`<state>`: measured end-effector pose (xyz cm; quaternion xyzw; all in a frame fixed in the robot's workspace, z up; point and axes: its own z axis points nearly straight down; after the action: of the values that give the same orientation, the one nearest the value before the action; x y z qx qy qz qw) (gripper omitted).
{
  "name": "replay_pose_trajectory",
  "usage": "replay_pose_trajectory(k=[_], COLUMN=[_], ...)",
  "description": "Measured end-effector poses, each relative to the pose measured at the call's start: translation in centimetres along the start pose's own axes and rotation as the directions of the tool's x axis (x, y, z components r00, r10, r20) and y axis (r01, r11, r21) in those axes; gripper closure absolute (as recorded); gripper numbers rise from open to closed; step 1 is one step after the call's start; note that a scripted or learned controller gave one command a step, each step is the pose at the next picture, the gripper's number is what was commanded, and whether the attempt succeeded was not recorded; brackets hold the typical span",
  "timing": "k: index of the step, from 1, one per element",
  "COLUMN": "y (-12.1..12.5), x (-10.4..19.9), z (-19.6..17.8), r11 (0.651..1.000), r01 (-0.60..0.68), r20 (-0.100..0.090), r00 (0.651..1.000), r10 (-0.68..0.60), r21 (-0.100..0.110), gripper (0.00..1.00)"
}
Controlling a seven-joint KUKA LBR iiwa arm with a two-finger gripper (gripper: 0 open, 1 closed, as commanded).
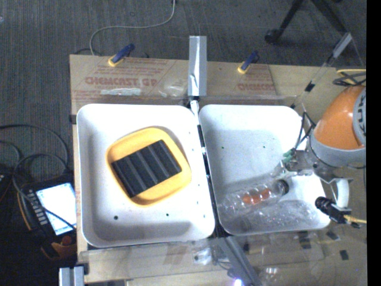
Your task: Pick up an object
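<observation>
Bottle [257,196], clear plastic, lies on its side in the right bin [250,130], toward 5 o'clock. Claw [297,162] is at 3 o'clock of it; I cannot tell its state. Left bin [95,159] holds a yellow-and-black tray [149,165].

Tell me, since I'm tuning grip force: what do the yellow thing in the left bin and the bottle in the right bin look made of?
The yellow thing looks like soft foam or rubber, matte, with a black ribbed inset. The bottle looks like thin clear plastic, glossy: the bin shows through it, with something orange inside.
</observation>
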<state>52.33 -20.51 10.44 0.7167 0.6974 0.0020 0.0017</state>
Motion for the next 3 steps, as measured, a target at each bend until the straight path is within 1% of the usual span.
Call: replay_pose_trajectory(k=[1,2,3], y=[0.0,-1.9,-1.8], x=[0.0,1.8,2.2], z=[0.0,1.1,0.1], r11=[1.0,0.985,0.985], r01=[0.0,0.169,0.173], r20=[0.0,0.019,0.012], r00=[1.0,0.986,0.985], r10=[0.0,-0.169,-0.173], r21=[0.0,-0.02,-0.02], gripper=[0.0,0.0,1.0])
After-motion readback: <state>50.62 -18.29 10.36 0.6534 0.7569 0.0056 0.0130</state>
